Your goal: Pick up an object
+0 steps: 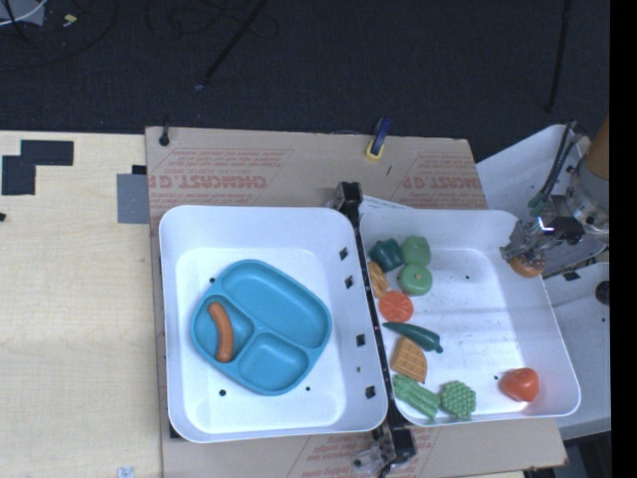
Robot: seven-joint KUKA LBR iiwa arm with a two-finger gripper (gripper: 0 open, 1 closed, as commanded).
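Note:
My gripper [525, 257] hangs over the right rim of the right bin [498, 297], at its far right corner. A small tan-brown shape shows at its tip, and I cannot tell whether that is an object or part of the gripper. Toy foods lie in this bin: a green pepper [386, 254], two round green pieces [415, 265], a red tomato [395, 307], a dark green chili [414, 336], an orange waffle [408, 359], a pea pod [416, 398], a knobbly green piece [458, 398] and a red fruit [519, 383].
The left bin [189, 267] holds a blue divided plate [274, 317] with an orange sausage [222, 331] in its left section. A black divider [366, 307] separates the bins. Most toys crowd the right bin's left side.

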